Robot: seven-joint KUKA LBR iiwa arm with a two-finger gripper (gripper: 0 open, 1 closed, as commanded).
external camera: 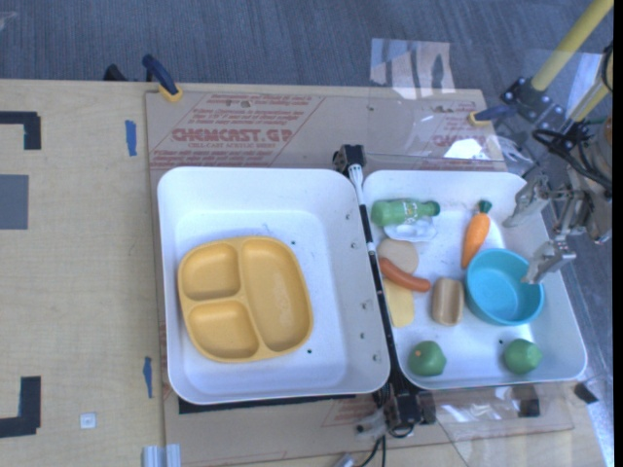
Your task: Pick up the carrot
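Two green round fruits (426,359) (522,356) sit closest, along the near edge of the right bin (458,179), one near its middle and one toward its near right corner.

Farther back lies the carrot (474,236), in the far half of that bin and right of centre. Its green top points to the far edge and its orange tip slants back toward the near side. It looks like a small toy: probably light, stiff and rather smooth, so it may slip or roll out of a loose pinch. The thick upper part of the orange body, taken across its width, seems the best place to hold it, since the tip tapers away.

Its tip comes just beside the far left rim of a blue bowl (503,288), which crowds that end. A green bottle (404,211) lies well to its left, with a red sausage (404,275) and a brown roll (446,301) nearer the front.

At the bin's right edge, the gripper (550,246) hangs over the bowl's right rim, clear of the carrot; whether it is spread or closed I cannot tell.

A yellow divided plate (244,295) lies in the left bin (253,188).
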